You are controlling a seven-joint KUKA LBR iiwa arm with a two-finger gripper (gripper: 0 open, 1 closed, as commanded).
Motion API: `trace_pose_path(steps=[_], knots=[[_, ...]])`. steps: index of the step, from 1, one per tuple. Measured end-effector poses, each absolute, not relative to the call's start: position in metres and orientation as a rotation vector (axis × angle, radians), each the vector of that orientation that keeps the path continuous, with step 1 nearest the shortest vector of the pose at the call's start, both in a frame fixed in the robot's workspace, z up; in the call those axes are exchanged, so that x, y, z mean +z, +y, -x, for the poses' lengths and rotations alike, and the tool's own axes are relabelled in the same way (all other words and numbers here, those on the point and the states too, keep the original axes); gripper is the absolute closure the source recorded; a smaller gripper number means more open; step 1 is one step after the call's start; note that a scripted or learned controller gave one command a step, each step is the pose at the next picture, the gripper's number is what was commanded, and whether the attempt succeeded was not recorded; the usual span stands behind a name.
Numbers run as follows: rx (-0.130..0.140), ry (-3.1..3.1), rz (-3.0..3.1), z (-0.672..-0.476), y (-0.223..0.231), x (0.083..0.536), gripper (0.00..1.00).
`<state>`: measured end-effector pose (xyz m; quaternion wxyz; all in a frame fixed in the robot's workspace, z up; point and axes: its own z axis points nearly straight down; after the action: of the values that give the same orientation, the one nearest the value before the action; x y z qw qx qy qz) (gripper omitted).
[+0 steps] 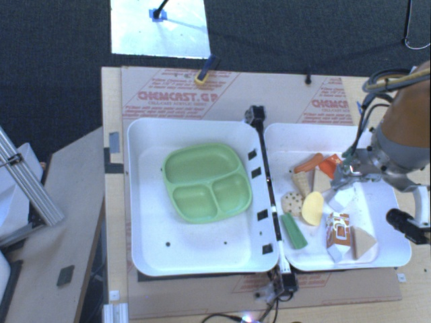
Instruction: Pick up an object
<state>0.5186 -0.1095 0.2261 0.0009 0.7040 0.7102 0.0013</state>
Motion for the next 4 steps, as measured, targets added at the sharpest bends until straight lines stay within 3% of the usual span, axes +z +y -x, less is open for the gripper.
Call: trace_pose_path(steps=[3, 4], knots=[[0.003, 2.230, -2.211, -0.551, 0.029, 0.214, 1.00], [0.003, 2.227, -2.214, -0.553, 0.034, 0.216, 1.00]])
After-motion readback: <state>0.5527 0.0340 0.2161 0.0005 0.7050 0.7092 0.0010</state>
